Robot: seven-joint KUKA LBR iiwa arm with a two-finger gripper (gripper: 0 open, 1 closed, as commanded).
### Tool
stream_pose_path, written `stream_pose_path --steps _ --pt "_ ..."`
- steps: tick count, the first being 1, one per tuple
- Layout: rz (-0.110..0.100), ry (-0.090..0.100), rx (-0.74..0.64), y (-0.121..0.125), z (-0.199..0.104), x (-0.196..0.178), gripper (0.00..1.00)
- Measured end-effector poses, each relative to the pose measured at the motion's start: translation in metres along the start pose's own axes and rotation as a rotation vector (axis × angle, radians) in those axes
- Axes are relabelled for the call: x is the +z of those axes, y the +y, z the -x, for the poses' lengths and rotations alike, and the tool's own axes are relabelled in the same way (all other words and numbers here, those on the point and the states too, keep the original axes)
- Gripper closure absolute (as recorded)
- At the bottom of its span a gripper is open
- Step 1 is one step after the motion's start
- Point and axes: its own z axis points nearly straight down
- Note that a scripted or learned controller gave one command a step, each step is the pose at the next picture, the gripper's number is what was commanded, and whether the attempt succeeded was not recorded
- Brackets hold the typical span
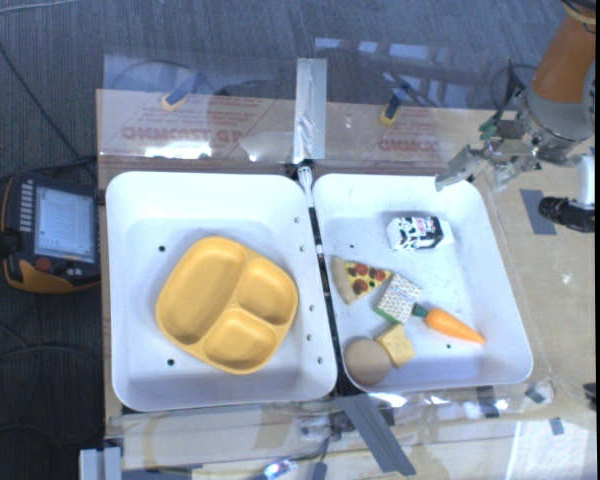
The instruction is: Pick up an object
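Observation:
My gripper (477, 168) hangs over the far right corner of the right bin (500, 268), fingers spread open with nothing between them. Below it in that bin lies a black-and-white cow-patterned carton (415, 232), a little toward the front left of the gripper. Further forward are a toy pizza slice (360, 279), a checkered sandwich piece (398, 298), an orange carrot (452, 325), a tan cracker block (396, 347) and a round brown roll (367, 360). The grey arm with its orange band (565, 58) reaches in from the upper right.
The left bin (130, 208) holds a yellow divided plate (229, 302). A metal divider rail (318, 268) runs between the bins. A teach pendant (45, 233) sits left of the bench. Clear plastic sheeting (230, 118) lies behind the bins.

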Motion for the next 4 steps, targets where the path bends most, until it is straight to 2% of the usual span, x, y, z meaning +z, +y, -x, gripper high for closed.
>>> stream_pose_path --steps 1,2,3,4 --pt "-0.002 0.0 0.123 -0.099 -0.031 0.104 0.0" --pt "0.041 -0.01 0.009 -0.165 -0.037 0.119 0.0" --pt "-0.001 0.001 0.247 -0.178 -0.049 0.106 0.0" --pt "0.028 -0.008 0.119 -0.17 -0.117 0.124 0.0"
